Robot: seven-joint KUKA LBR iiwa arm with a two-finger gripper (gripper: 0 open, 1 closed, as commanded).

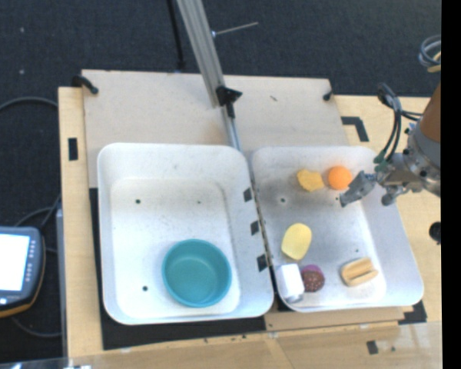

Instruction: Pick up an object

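Above: gripper [373, 191] hovering over the right bin's [392, 237] far right edge, fingers spread, gripping nothing.
Orange ball [339, 177] is lying just beside it, touching a yellow piece [310, 180] near the far edge.

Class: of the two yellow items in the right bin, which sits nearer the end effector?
The smaller yellow piece, beside the orange ball; the larger one lies farther down.

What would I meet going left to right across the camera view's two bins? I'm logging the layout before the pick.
Teal bowl → white cylinder → yellow piece → orange ball → tan block → gripper.
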